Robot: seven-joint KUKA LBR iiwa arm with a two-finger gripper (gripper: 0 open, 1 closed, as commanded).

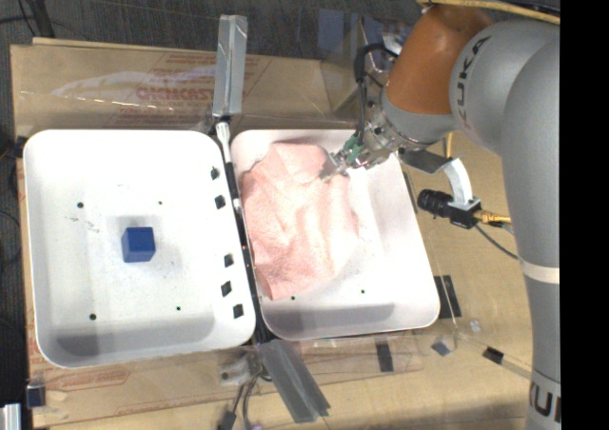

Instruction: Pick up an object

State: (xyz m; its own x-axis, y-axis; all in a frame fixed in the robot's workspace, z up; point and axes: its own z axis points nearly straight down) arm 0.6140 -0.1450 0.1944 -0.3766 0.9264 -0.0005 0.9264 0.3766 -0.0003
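While the grey arm (514, 133) is reaching in from the right of the frame, we are seeing its gripper (341, 166) sitting low over the upper part of the right bin (404, 266), just at the upper right edge of a pink cloth (300, 219). The gripper's tip is touching or very nearly touching the cloth there, and the fabric is looking slightly bunched at that spot, but we cannot tell how the hand is set, nor whether any cloth is caught in it; the parts are too small and too blurred against the white bin.

The pink cloth is lying crumpled across the left and middle of the right bin, running from near the top wall down toward the lower centre, and leaving bare white floor along the right side and the bottom.

In the left bin (57, 228) we are seeing a small blue cube (139, 244) resting alone on the floor, a little left of the bin's centre and well apart from the gripper.

The orange band (428, 62) above the wrist is showing at the upper right, and a black cable (495, 238) is trailing beside the right bin over the brown bench (114, 86).
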